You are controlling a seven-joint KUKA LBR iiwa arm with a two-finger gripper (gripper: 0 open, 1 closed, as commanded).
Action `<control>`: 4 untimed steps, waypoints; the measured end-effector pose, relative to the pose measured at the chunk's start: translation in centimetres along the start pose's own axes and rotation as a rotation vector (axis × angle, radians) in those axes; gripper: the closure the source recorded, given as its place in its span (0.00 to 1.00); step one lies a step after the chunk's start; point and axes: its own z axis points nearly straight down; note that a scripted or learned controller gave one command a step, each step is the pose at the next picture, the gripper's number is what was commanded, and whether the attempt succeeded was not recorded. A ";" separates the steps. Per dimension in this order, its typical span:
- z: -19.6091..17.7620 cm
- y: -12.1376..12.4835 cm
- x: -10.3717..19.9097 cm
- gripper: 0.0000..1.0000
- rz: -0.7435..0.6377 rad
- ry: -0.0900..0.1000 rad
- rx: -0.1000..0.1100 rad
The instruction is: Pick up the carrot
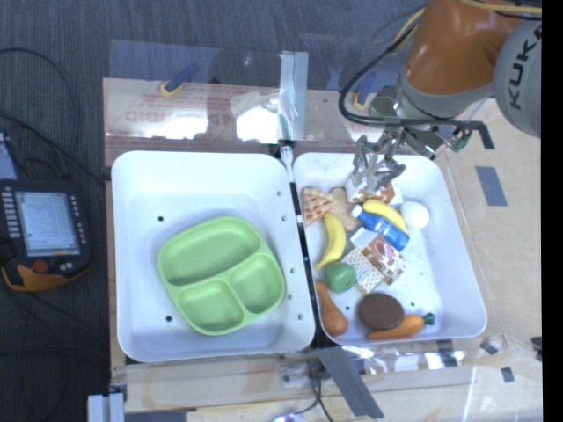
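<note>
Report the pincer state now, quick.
Pincer: over the right bin's far end, above the food pile; open or closed cannot be told. The carrot lies in the near corner, untouched.

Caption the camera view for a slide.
Two-finger gripper above right white bin of toy food; orange carrot at its near edge.

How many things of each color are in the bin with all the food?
Yellow: 2, bananas
Orange: 2, carrots
Green: 1, ball
Brown: 1, cookie
White: 1, egg
Mixed colors: 3, pizza slice, blue carton, patterned packet
Total: 10
</note>
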 end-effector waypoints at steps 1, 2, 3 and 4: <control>1.3 0.2 0.7 1.00 -0.504 0.000 -0.004; 4.6 0.5 -1.6 1.00 -0.969 -0.002 -0.007; -1.6 0.4 -0.8 1.00 -1.507 -0.004 -0.003; -0.8 -1.0 -0.2 1.00 -1.786 -0.005 -0.006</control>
